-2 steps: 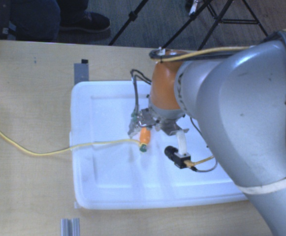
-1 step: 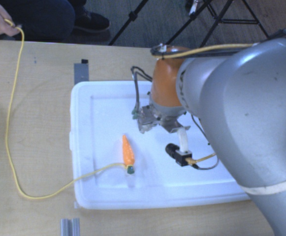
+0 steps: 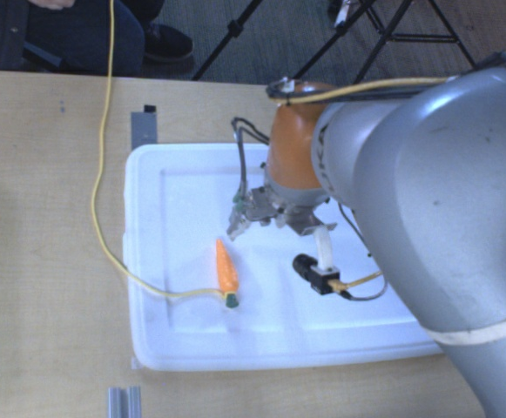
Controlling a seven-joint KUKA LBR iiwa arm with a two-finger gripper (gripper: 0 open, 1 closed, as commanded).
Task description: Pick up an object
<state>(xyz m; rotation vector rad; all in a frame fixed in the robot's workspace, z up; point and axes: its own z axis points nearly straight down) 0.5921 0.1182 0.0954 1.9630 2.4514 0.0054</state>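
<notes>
1. A big grey arm (image 3: 427, 207) comes in from the right side. It covers much of the right part of the view.
2. The arm has an orange band (image 3: 292, 151) near its end.
3. Under the band is the claw (image 3: 239, 220). It hangs over the middle of a white bin (image 3: 148, 259).
4. I cannot tell if the claw is open or closed. It looks small and blurry from up here.
5. Nothing can be seen in the claw.
6. A toy carrot (image 3: 226, 273) lies flat in the bin. It is orange with a little green end.
7. The carrot is just below the claw and a bit to the left. The two are close but do not touch.
8. The pointy end of the carrot points up toward the claw. The green end points to the front of the bin.
9. A yellow cable (image 3: 104, 146) runs down from the top, across the table (image 3: 43, 233), and into the bin. Its end comes close to the green end of the carrot.
10. A small black part (image 3: 315, 274) with a thin wire hangs by the arm, to the right of the carrot.
11. The bin sits on a tan table.
12. A person (image 3: 52, 16) in dark clothes is at the top left, behind the table.
</notes>
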